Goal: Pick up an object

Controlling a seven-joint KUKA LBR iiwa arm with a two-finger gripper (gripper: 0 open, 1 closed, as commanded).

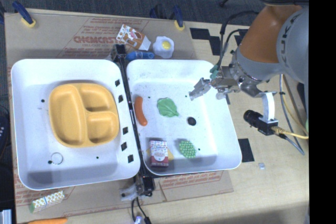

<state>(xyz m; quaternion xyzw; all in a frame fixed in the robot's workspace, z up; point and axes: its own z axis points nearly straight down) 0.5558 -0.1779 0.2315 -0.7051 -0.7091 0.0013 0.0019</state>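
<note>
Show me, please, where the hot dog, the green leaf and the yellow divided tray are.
hot dog [140, 110], camera view, middle of its length.
green leaf [167, 107], camera view, centre of the leaf.
yellow divided tray [62, 99], camera view, its large left compartment.

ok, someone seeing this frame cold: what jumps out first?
Probably the yellow divided tray lying alone in the left bin, the biggest block of colour. Next, the grey arm with its orange band reaching in from the right, its gripper over the right bin. Below it, small items are scattered: an orange sausage, a green leaf, a red packet.
</note>
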